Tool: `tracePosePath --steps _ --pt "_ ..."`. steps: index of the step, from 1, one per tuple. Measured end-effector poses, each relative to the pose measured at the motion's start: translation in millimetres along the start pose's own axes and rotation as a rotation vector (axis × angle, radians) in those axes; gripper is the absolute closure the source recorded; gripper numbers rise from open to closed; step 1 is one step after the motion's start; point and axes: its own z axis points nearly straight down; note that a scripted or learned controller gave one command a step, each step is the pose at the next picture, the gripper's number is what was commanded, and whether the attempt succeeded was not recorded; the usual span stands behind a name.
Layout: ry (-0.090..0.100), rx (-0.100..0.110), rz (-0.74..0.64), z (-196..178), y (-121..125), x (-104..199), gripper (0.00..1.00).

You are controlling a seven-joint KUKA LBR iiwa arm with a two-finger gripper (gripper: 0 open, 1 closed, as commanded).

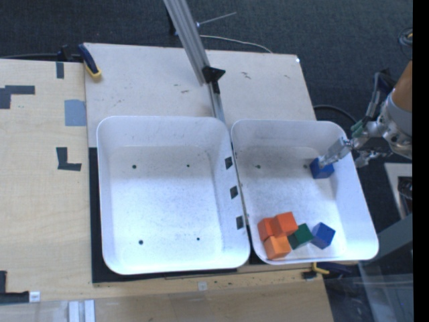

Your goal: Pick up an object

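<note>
Gripper (326, 161) in right bin (348, 206), fingers clamped on blue cube (322, 170). Orange, green, 2nd blue blocks (295, 233) clustered near front.

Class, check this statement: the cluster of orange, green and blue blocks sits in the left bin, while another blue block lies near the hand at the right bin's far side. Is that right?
Not quite. The camera view shows the cluster of blocks in the right bin, not the left bin. The rest stands: another blue block lies near the hand at that bin's far side.

A robotics lab: taped plywood bench (40, 180); twin white bins (114, 200); aluminium camera mast (188, 32); loose cables.
</note>
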Motion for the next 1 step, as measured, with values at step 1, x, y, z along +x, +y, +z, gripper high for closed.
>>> tracePosePath --steps 1 --pt "0.003 0.009 0.001 143.8 -9.4 44.4 0.00"
